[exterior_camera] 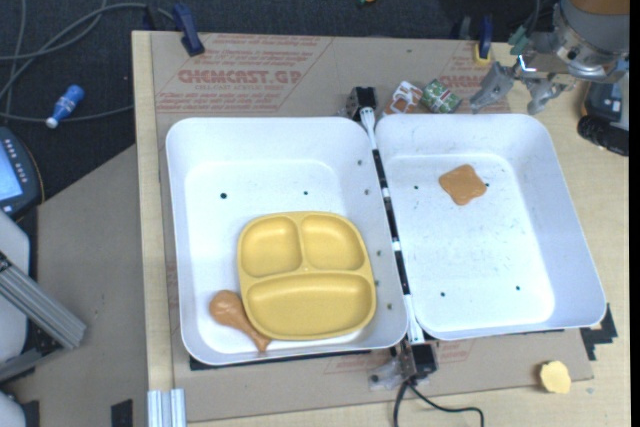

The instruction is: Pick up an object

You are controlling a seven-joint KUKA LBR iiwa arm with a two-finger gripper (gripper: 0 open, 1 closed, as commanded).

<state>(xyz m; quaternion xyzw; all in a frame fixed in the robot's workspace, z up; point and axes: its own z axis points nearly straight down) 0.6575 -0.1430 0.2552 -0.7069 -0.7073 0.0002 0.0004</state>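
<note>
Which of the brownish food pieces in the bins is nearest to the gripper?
The flat brown piece in the right bin. The drumstick lies beside the yellow plate, far from the gripper.

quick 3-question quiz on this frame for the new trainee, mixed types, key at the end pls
1. True or false: the yellow divided plate lies in the left bin.
2. Multiple choice. The brown flat piece in the right bin lies: A) in the half nearer the top of the view, B) at the bottom edge, C) against the hinge between the bins.
3. Fill in: the claw hovers above the ___ edge of the right bin, as seen in the view, not touching any object.

Key: 1 true; 2 A; 3 top.
</note>
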